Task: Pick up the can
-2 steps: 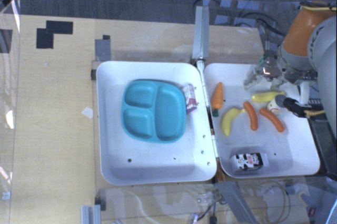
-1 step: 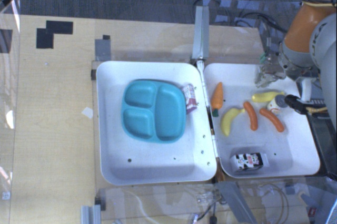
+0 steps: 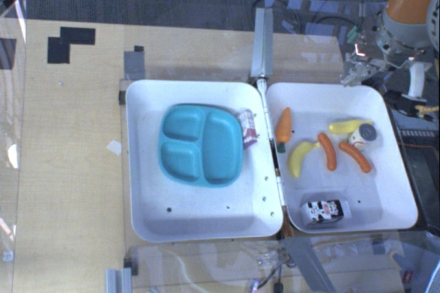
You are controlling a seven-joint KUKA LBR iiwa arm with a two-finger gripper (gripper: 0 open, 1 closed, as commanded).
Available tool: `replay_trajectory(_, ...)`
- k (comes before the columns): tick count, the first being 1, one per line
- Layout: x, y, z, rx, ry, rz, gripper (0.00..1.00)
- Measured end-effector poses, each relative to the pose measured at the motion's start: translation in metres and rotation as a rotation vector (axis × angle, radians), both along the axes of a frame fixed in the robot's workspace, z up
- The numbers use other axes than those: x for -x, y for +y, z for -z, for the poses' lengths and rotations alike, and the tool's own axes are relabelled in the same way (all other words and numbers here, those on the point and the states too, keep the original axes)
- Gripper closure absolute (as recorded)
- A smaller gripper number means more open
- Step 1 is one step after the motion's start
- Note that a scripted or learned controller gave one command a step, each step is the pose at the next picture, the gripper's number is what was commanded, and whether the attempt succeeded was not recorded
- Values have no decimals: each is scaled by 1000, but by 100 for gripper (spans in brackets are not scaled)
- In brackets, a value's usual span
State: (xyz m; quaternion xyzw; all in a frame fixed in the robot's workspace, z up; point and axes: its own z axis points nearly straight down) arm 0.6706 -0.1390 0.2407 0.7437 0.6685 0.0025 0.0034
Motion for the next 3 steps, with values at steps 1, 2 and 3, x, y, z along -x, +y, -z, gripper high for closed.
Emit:
replay_trajectory(1,4,67,35,-5,5,510,100)
replay_trajectory(2,1,120,-30,-3,2,224,100)
replay_trajectory(3,8,197,-56,-1,1,-197,100)
